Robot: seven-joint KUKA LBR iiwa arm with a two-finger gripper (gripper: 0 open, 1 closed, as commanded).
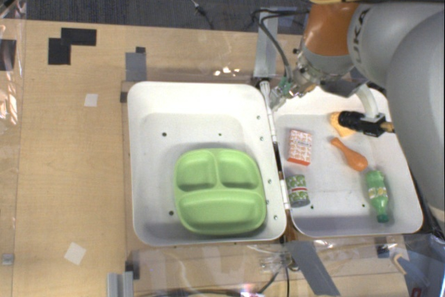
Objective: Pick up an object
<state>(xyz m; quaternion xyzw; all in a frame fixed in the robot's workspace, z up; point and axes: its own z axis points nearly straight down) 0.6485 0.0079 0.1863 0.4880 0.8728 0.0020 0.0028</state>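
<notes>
Your pincer (283,90) hovers at the right bin's (410,215) eleven o'clock corner; you cannot tell its spread. The orange carrot (350,155) lies at four o'clock from it.

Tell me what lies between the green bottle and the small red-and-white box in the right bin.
In the camera view, an orange carrot-shaped toy lies between the green bottle and the red-and-white box, on the white floor of the right bin.
</notes>
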